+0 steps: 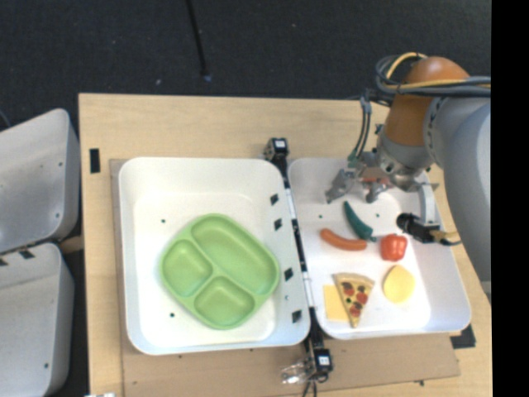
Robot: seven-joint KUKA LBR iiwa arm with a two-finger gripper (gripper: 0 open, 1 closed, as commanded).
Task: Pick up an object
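Note:
In the right bin (442, 304) lie a dark green chili (357, 220), an orange-red sausage (343, 239), a red pepper (394, 246), a pizza slice (355, 292), a yellow cheese square (332, 304) and a yellow rounded piece (398, 284). My gripper (354, 190) hangs over the far part of this bin, just beyond the chili's upper end. Its two grey fingers are spread open, and nothing sits between them.
The left bin (140, 188) holds a light green divided plate (219, 270). A ridge with black clips (291, 222) separates the two bins. The wooden bench edge (207, 106) runs behind them. The arm's orange band (409, 114) rises at the far right.

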